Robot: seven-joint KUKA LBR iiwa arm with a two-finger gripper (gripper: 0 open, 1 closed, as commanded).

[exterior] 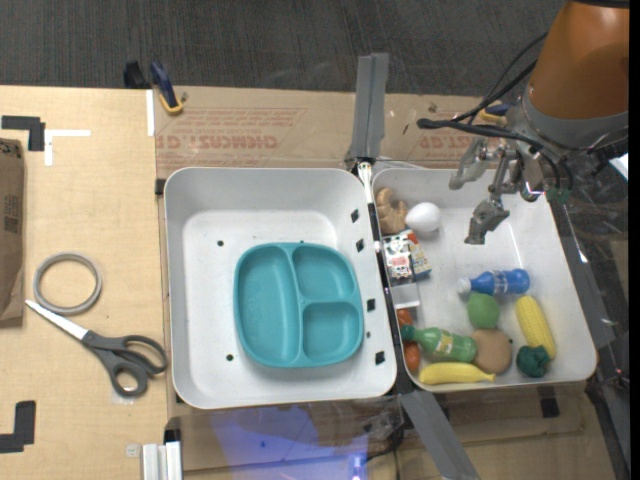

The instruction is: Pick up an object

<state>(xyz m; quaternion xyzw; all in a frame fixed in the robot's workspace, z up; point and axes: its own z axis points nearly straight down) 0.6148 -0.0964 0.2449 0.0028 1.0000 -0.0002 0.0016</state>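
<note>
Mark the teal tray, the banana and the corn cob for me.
teal tray (pixel 262 298): camera view, on its large left compartment.
banana (pixel 455 373): camera view, middle of the yellow body.
corn cob (pixel 534 323): camera view, middle of the yellow kernels.

Single fixed camera, mounted above the bench (pixel 80 218), looking down at a slant; the far edge of the bench and a strip of dark floor (pixel 300 18) sit at the top of frame, the near edge at the bottom. Set back far enough to take in both white bins whole, left bin (pixel 190 268) near centre and right bin (pixel 560 268) toward the right. The arm (pixel 585 53) comes in from the upper right corner, cropped by the frame edge.
</note>
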